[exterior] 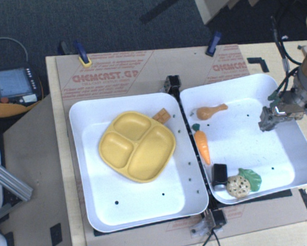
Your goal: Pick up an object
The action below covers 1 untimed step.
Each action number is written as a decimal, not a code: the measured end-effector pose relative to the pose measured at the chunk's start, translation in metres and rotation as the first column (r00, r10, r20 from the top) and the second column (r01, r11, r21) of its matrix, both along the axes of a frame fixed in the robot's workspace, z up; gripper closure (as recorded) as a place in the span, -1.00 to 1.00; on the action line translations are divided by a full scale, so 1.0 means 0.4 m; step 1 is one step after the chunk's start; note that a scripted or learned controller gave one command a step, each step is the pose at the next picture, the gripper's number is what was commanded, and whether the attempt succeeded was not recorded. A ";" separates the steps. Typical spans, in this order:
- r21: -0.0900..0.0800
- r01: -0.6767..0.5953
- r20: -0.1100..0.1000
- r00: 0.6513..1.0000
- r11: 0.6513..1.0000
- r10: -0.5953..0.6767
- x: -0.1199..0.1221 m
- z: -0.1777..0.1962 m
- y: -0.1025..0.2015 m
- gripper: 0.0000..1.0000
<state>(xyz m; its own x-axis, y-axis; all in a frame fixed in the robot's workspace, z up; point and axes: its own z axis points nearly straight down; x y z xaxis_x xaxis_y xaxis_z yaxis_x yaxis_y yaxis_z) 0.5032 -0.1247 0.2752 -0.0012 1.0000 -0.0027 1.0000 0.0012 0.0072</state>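
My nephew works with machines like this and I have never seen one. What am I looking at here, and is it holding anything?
One camera looks down at a slant on a bench with two shallow white bins. The left bin holds a yellow divided plate and a small brown block. The right bin holds a toy carrot, a tan drumstick, a black block, a cookie and a green leafy piece. The robot arm reaches in from the right; its gripper is above the right bin with nothing visibly held.

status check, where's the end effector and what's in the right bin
End effector over right bin, far side, nothing seen held. Carrot, chicken leg, cookie at bin's left. Path unobstructed.
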 end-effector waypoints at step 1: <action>0.004 -0.005 -0.007 1.000 1.000 0.005 0.014 -0.006 0.131 1.00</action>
<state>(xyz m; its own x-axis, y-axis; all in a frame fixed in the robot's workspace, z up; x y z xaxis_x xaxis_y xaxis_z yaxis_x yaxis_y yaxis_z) 0.5090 -0.0725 0.2729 -0.0063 1.0000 0.0015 1.0000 0.0063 0.0003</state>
